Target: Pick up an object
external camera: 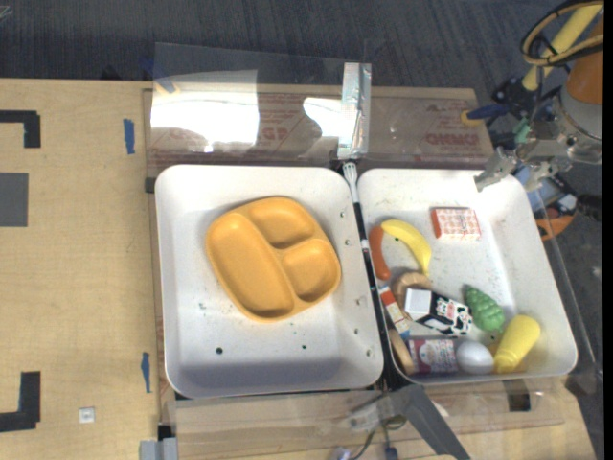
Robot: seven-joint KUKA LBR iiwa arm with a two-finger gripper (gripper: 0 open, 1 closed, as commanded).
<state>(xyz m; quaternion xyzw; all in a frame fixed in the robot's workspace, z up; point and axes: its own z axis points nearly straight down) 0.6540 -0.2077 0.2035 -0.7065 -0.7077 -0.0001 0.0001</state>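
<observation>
Wooden bench [67, 257] carrying two white bins side by side. Left bin [182, 353] holding orange three-compartment plate [274, 255], lying flat near centre. Right bin [541, 257] holding yellow banana [407, 241], red-and-white packet [456, 222], green bumpy toy [485, 310], yellow bottle-like piece [516, 341], black-and-white card [448, 314], silvery ball [474, 356]; most crowding near end. Gripper [512, 166] hanging above right bin's far right corner, nothing between jaws; spread or pressed together, cannot tell.

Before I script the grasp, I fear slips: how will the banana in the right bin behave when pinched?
The banana looks smooth and curved, so it may pivot or slip sideways. It lies free of the red block, so a push probably slides it across the right bin.
</observation>
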